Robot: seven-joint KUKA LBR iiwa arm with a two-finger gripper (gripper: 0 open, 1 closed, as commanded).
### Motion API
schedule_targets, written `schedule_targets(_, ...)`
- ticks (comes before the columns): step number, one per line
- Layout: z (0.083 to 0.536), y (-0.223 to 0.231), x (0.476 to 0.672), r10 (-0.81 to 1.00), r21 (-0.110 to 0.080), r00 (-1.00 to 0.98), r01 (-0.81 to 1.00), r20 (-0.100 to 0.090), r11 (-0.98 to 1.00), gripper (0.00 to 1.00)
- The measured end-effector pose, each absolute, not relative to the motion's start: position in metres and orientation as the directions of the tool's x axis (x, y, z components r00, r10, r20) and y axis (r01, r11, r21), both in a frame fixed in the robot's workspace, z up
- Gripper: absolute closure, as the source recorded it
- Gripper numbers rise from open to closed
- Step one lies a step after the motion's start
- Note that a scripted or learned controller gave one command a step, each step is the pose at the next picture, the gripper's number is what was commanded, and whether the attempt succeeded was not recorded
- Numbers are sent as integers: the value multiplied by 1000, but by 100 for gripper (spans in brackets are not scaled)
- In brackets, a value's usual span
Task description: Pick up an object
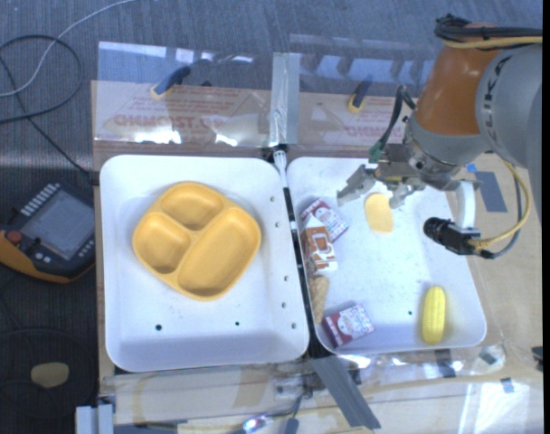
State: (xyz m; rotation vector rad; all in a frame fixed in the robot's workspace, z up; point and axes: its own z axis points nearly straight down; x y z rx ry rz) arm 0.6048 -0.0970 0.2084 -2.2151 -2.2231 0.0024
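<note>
Tool [379,191] spread wide just above yellow piece [379,214] in rt bin [456,283], nothing pinched.

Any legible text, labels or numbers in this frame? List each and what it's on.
None can be read.
Red lettering on the board behind the bins: blurred by glare.
Print on the small red-and-white packets in the right bin: too small.
Screen of the handheld pendant left of the bench: too blurred.

no legible text on the packets [317,242] or cardboard [194,116]
</note>
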Motion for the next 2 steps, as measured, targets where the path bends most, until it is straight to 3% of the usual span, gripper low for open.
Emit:
schedule_targets(1,123,-96,604,1000,36,-17,999,-2,17,0)
schedule_targets(2,99,-100,647,1000,30,-19,999,-4,19,0)
